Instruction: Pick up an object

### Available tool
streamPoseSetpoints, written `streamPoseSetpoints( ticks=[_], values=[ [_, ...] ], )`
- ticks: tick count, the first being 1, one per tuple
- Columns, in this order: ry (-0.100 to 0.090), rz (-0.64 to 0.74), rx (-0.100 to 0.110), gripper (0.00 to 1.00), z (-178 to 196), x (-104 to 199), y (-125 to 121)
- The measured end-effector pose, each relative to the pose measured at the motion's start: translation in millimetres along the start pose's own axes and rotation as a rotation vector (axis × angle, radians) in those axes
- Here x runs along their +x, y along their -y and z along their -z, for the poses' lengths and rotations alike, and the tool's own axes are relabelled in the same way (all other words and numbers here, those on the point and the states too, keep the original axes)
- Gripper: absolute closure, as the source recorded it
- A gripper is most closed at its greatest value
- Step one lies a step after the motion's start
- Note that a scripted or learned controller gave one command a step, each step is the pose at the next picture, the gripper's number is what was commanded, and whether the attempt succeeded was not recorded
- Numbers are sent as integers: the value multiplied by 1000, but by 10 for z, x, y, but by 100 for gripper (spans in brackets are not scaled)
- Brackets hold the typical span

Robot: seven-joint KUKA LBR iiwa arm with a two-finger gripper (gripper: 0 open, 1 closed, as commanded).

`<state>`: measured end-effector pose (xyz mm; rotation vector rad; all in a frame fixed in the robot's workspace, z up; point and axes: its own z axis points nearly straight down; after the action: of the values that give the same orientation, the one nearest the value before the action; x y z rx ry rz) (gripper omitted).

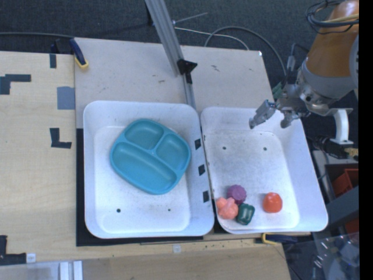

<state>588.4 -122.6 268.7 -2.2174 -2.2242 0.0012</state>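
- While the grey arm [329, 45] with its orange band reaches in from the side of the right bin [303, 156], its gripper [273, 117] hovers over that bin's far rim, with bare white floor beneath it.
- Two fingers [260, 116] point down and stand spread apart, with nothing between them.
- Four small objects cluster in the right bin's near part, well apart from the gripper.
- A purple piece [236, 192] sits furthest from the bin's near wall.
- An orange-pink piece [227, 207] lies just beside the purple one, close to the wall shared with the left bin [93, 156].
- A dark green piece [245, 213] touches the orange-pink one and lies closest to the right bin's near wall.
- A red-orange piece [272, 202] sits a little apart from the other three, toward the right bin's outer wall.
- The left bin touches the right bin along one long side and holds a teal divided plate [151, 155].
- That plate has three compartments and lies flat, turned at a slant, in the middle of the left bin.
- A metal pole [166, 28] rises from behind the seam between the two bins.
- A cable [233, 31] loops on the bench behind the right bin.
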Motion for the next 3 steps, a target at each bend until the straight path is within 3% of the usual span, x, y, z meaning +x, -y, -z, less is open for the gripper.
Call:
streamPoseSetpoints(
  ticks=[1,3],
  values=[
    [0,0,0,0,1,0,0],
    [0,-2,7,0,-1253,-31,-23]
  ],
)
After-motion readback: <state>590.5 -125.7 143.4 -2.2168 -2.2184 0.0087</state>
